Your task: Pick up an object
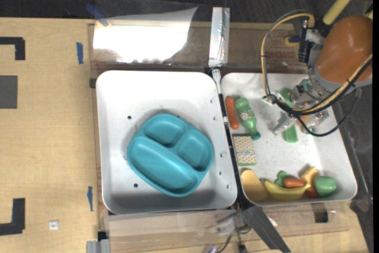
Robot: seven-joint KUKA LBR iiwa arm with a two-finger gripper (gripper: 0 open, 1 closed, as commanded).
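Note:
The arm reaches in from the right over the right bin [337,145], and its gripper [283,120] hangs low over the bin's upper middle. A small green piece [290,135] lies right at the gripper's lower tip; whether it is gripped I cannot tell. Another green bit [286,95] shows just above the gripper, beside the cables. At the bin's left wall an orange carrot [231,112] and a green bottle [246,115] lie side by side. A patterned card [244,150] rests below them.
Along the right bin's front edge sit a yellow banana [278,189], a yellow wedge [251,184], a red-orange piece [294,182] and a green ball [325,186]. The left bin [112,92] holds a teal divided plate [170,153]. Yellow and black cables loop above the gripper.

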